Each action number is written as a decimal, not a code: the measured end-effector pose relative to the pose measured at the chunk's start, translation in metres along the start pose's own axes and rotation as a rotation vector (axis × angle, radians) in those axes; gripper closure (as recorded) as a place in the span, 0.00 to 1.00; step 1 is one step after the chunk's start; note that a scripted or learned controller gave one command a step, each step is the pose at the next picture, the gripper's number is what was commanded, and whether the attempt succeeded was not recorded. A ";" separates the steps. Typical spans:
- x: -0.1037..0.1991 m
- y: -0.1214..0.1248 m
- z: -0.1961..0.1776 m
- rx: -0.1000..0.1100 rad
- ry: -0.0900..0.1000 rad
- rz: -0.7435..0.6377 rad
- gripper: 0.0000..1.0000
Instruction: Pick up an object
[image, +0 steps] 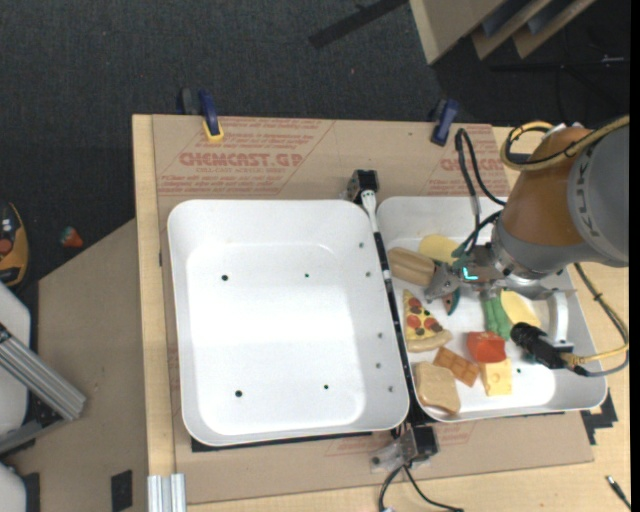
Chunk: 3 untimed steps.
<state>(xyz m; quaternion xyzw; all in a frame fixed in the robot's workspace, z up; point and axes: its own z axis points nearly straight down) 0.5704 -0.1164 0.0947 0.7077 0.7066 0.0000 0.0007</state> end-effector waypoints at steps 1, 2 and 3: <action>0.011 0.049 0.010 -0.003 0.000 -0.005 0.00; -0.021 0.094 0.013 0.022 0.004 -0.006 0.00; 0.023 0.092 0.012 0.023 -0.002 -0.004 0.00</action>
